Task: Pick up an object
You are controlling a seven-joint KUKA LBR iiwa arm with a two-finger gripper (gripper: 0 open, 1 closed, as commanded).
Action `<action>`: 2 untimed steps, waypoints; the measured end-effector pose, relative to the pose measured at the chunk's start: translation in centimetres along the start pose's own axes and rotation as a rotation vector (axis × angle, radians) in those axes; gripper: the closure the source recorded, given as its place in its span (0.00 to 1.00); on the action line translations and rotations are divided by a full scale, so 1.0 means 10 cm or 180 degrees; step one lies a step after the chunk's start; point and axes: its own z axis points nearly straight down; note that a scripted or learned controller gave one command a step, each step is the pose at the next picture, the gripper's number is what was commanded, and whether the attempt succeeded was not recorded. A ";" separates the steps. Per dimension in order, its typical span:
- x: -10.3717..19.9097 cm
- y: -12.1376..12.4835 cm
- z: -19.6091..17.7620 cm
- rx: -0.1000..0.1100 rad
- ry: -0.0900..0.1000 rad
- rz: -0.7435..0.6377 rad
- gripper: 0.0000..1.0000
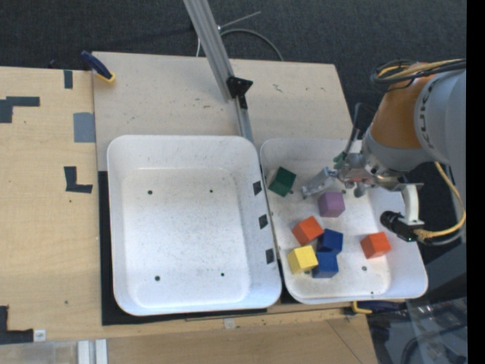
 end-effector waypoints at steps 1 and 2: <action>0.01 -0.01 0.40 -0.0005 -0.0002 0.0000 0.00; 0.01 0.00 0.28 -0.0014 -0.0001 -0.0004 1.00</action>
